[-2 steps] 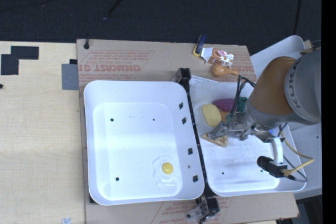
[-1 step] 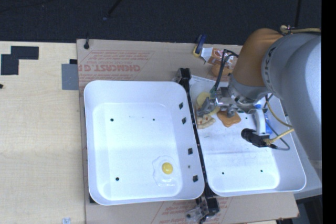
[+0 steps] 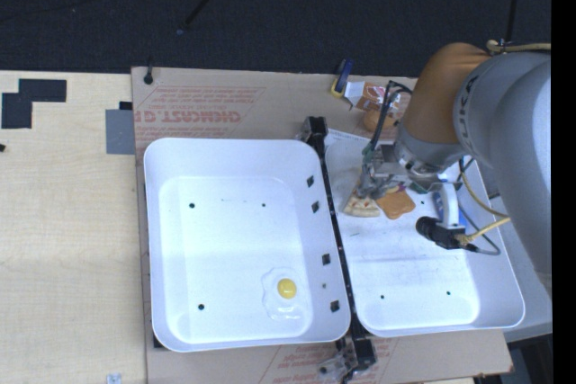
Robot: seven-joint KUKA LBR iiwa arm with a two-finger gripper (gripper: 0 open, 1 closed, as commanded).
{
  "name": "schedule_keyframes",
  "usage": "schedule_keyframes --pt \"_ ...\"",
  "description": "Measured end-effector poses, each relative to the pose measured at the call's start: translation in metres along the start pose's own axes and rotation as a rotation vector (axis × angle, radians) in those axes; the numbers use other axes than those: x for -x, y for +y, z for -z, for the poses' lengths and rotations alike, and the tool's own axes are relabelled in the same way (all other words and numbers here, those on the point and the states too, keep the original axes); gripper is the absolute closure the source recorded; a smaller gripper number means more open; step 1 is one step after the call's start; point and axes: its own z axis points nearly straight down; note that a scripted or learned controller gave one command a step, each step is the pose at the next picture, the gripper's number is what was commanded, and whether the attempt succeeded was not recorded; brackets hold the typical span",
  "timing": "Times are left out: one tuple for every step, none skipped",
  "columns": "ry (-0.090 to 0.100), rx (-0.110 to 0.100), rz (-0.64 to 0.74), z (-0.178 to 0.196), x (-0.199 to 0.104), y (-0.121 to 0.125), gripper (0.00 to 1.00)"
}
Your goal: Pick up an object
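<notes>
Near right bin [image 3: 504,301] back edge: gripper [image 3: 373,187] over toast [image 3: 396,204] (front floor open)

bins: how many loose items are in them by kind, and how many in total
fried egg toy, in the left bin: 1
toast-like triangular piece, in the right bin: 1
orange-brown rounded piece, in the right bin: 1
total: 3
The gripper sits over the two right-bin pieces.

Egg [image 3: 286,290] in left bin [image 3: 171,193]; toast pieces [image 3: 380,205] in right bin [image 3: 486,301], under tool [image 3: 376,186].
</notes>
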Motion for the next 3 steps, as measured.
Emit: schedule_keyframes --pt "-0.002 -0.009 0.002 0.039 0.005 0.011 1.0" --pt "-0.001 -0.013 -0.002 -0.014 0.052 -0.025 1.0" --pt "-0.002 -0.011 0.0 -0.012 0.05 -0.023 0.0"
